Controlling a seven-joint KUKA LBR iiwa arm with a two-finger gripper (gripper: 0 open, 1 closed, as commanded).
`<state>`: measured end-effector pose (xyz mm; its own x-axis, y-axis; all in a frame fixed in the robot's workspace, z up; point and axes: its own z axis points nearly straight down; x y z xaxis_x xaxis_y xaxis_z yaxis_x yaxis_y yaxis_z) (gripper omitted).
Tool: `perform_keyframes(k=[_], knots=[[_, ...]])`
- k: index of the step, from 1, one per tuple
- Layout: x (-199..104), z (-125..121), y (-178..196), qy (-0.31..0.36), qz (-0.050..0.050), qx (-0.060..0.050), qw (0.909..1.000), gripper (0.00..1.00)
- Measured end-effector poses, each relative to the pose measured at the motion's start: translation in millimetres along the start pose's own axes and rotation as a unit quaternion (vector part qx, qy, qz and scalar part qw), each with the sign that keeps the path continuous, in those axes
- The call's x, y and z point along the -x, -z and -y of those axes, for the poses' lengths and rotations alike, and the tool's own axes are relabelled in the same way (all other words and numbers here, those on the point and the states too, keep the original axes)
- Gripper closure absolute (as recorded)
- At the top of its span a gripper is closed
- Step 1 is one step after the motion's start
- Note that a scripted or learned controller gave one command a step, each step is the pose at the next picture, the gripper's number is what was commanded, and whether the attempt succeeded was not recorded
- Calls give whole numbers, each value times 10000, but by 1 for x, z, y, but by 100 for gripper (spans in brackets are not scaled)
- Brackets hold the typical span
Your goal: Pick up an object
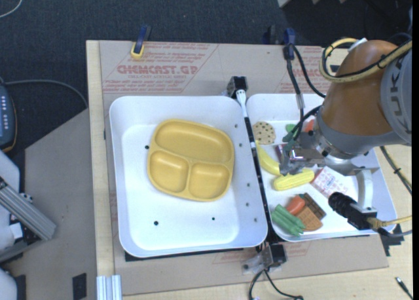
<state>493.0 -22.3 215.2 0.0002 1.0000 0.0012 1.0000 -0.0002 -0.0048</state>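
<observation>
Looming closest to the lens: the arm's orange band [360,89] and grey wrist, hanging over the right bin [275,103]. Below it, the gripper [292,156], low among the toys; finger spread hidden under the wrist, so impossible to tell whether wide or narrow, and nothing seen clamped.

Just below the gripper, almost touching: a toy corn cob [292,179], long axis running left-right with a slight tilt. Just left of it, a banana [266,160], lying along the bin's left wall. Up-left, a round cookie [264,132]. Further down, toward the near rim: a green pepper-like piece [287,219], an orange carrot-like piece [296,204] and a brown wafer [313,211], bunched together. Right of the corn, a small red-and-white packet [325,179].

Well apart, in the left bin [124,161]: a yellow divided plate [191,159].

Likely nearest target: the corn cob, a short drop away; fingers best closed across its narrow width.
</observation>
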Motion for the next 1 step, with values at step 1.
perform_keyframes(k=[1], knots=[[-6, -9, 4, 8, 7, 33, 10000, 100]])
